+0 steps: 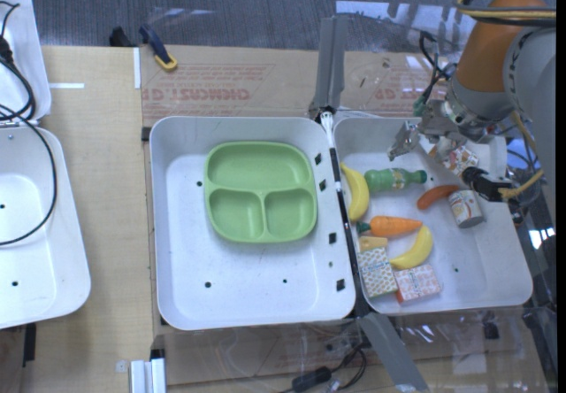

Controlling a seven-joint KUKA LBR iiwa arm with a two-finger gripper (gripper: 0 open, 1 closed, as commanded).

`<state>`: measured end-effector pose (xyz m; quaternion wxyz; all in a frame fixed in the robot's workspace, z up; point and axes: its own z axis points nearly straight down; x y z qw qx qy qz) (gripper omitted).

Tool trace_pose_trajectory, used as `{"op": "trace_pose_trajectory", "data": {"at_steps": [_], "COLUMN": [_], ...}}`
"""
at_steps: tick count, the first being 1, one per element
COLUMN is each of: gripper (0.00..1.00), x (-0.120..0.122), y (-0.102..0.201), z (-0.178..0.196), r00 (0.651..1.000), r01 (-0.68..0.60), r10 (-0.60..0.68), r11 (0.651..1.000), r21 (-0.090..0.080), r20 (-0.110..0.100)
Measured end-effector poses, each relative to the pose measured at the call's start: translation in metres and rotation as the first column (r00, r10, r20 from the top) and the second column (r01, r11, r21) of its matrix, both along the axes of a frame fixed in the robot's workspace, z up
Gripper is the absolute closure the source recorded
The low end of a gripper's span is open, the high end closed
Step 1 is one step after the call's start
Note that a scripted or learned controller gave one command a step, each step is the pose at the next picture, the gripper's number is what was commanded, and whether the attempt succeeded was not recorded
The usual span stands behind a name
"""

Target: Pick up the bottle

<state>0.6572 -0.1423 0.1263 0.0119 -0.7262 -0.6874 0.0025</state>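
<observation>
My pincer (431,140) hanging over far side of right bin (495,289), up above green bottle (395,178). Pincer's spread: cannot tell, metal parts and cables cluttering tip. Bottle lying on its side on bin floor, cap end toward banana (356,192) by divider, apart from pincer. My wrist covering bin's far right corner. Small can (465,208) and orange-red thing (436,196), perhaps a chilli, just right of bottle. Carrot (395,226) below. Left bin (177,285) holding green divided plate (262,190).

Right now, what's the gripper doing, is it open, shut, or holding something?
Gripper: state cannot be told; it hovers in the right white bin, just above the green plastic bottle, with nothing visibly held.
</observation>
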Motion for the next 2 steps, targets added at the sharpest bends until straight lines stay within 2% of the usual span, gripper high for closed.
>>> {"op": "trace_pose_trajectory", "data": {"at_steps": [1,2], "gripper": [0.0,0.0], "x": [0.003,-0.002], "y": [0.018,0.042], "z": [-0.021,-0.021], "r00": [1.0,0.992], "r01": [0.016,0.118], "r10": [-0.016,-0.117], "r11": [1.0,0.993], "r21": [-0.008,-0.02], "r20": [0.008,0.043]}}
